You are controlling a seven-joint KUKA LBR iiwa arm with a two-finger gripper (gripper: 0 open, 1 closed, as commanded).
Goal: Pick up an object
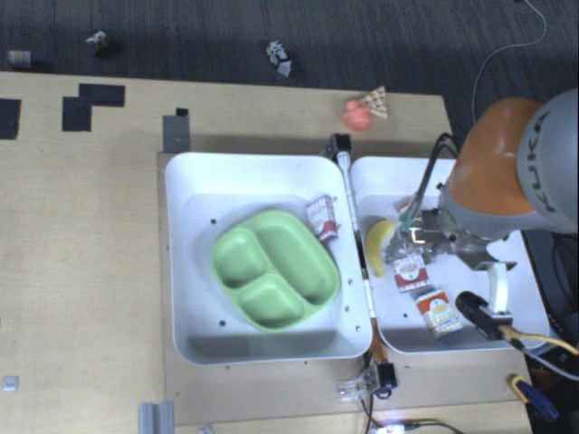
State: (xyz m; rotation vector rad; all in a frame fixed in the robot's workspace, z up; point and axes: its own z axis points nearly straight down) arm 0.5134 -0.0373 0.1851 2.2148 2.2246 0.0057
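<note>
Where the arm (520, 165) reads "KUKA": jaws (418, 236) low in right bin (389, 174), state unclear.

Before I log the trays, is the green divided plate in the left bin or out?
In: the green divided plate lies flat on the left bin's floor, inside its walls.

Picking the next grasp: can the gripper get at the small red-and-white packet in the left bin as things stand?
Probably yes. The packet lies uncovered beside the green divided plate, leaning at the bin's right wall, which may crowd the gripper, now over the right bin.
</note>
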